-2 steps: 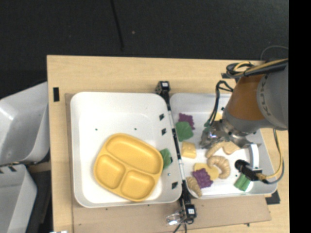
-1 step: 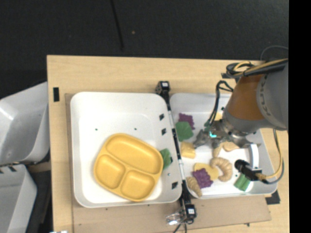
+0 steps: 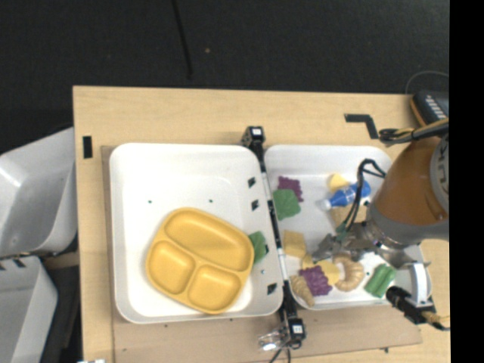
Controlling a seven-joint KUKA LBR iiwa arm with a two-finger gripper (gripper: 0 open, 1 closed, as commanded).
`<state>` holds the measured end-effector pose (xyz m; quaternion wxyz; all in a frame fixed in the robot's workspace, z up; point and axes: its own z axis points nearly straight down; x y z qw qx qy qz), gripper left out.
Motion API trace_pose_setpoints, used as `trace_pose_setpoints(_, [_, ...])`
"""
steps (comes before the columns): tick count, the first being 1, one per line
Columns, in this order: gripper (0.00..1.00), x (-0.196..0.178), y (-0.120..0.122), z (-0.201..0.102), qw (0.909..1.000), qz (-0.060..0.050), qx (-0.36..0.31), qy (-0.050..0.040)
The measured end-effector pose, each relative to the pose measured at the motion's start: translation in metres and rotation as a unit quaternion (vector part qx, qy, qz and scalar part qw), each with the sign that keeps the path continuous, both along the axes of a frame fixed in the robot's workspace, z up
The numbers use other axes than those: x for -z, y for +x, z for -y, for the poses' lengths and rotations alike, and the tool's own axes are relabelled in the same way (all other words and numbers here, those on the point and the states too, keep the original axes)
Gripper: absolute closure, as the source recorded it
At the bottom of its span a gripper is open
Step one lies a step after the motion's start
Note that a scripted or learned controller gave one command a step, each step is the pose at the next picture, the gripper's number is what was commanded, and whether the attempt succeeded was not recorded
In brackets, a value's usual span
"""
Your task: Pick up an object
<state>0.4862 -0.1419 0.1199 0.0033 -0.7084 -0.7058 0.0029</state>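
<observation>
My gripper [image 3: 333, 249] hangs low over the front half of the right bin [image 3: 318, 157], under the grey wrist and its orange band [image 3: 408, 187]. Just below it lie a purple grape bunch [image 3: 314, 280] and a tan pastry [image 3: 348, 273], with a tan block [image 3: 293, 243] to its left. A green cylinder [image 3: 379, 279] lies at the front right. Farther back are a green piece [image 3: 286, 203], a small purple piece [image 3: 290, 185] and a yellow and blue item [image 3: 344, 191]. The wrist hides part of the bin floor on the right.
The left bin [image 3: 121, 203] holds a yellow divided tray [image 3: 198, 258], and a small green item [image 3: 259, 245] rests against the tray's right edge. Black clips [image 3: 252, 135] mark the divider between the bins. A black cable [image 3: 369, 169] loops above the wrist.
</observation>
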Motion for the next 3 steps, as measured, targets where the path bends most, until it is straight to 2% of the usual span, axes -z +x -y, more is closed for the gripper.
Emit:
trace_pose_setpoints(1, [0.0,0.017,0.008,-0.043,0.9999,0.012,-0.002,-0.0055])
trace_pose_setpoints(2, [1.0,0.01,0.009,-0.04,0.9999,0.011,0.003,-0.005])
trace_pose_setpoints(3, [1.0,-0.193,0.007,-0.098,0.9999,0.011,-0.006,-0.0005])
